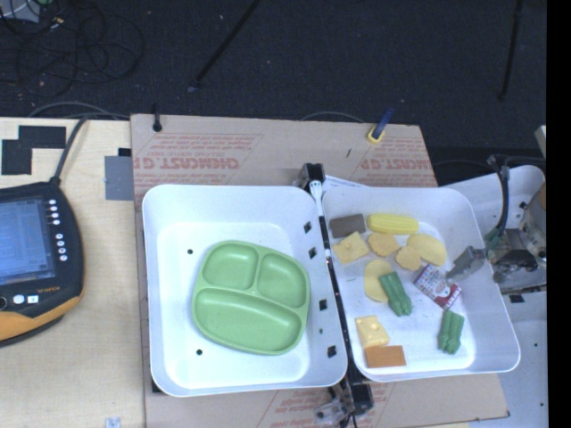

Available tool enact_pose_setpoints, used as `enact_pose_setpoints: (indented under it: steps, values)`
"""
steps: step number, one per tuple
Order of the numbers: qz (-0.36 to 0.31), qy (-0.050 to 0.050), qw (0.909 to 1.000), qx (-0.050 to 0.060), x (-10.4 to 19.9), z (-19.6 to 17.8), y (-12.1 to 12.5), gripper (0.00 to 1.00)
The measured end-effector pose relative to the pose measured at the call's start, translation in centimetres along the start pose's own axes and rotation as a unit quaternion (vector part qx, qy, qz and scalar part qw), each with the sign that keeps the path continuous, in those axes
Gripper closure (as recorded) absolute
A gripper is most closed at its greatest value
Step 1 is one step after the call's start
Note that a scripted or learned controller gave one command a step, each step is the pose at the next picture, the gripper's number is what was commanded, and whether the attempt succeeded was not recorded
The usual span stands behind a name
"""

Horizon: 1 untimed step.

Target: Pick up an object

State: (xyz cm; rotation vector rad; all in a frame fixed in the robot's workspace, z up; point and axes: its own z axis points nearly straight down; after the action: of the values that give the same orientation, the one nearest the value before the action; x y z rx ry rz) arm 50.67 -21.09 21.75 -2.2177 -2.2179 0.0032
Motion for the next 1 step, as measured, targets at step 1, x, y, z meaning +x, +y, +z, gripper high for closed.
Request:
enact_pose_setpoints:
  steps: [1]
  values:
    - [0.000, -0.002, 1.0000, -0.004, 3.81, 11.02, 4.61, 0.00]
